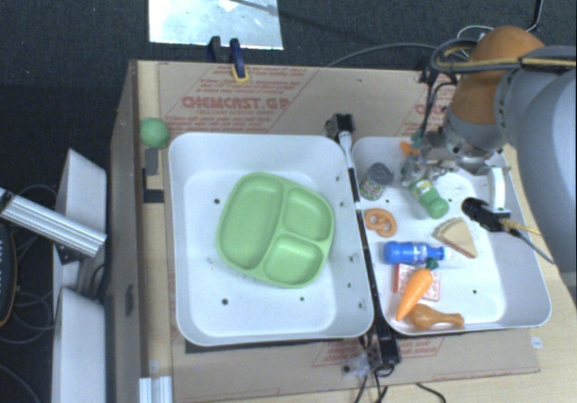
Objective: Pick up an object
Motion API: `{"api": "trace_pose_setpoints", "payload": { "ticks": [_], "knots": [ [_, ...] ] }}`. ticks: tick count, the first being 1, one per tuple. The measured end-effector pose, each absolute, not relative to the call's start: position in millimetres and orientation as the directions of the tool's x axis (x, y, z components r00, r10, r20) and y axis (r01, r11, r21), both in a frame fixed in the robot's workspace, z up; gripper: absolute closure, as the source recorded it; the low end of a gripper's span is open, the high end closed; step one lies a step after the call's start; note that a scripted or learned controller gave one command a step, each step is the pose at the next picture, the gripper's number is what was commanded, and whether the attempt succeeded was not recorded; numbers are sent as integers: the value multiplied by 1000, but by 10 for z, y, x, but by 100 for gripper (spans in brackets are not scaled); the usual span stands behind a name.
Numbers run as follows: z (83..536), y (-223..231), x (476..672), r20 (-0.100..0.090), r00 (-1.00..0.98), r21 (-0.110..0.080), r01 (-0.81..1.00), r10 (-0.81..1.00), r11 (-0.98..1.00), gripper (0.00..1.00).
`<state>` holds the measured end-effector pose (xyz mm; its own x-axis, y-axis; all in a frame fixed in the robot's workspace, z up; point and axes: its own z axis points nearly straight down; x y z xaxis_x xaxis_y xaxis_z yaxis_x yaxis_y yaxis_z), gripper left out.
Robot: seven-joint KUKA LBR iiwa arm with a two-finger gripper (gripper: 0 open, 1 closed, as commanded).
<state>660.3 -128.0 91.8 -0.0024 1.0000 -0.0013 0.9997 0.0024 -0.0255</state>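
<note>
gripper (431, 174) low in right bin (532, 302), by green bottle (431, 198); whether it grips, cannot tell | risk: smooth round bottle rolls away or slips out; can (376, 181) near, may get knocked | items: glossy plastic, cylindrical bottle, tapered carrot (413, 293), flat wedge sandwich (458, 237), looped pretzel (380, 222)
</note>
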Motion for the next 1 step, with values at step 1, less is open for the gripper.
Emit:
{"api": "trace_pose_setpoints", "payload": {
  "ticks": [1],
  "knots": [
    [1866, -809, 6397, 0, -6, 7, 1000, 1000, 6, 100]
  ]
}}
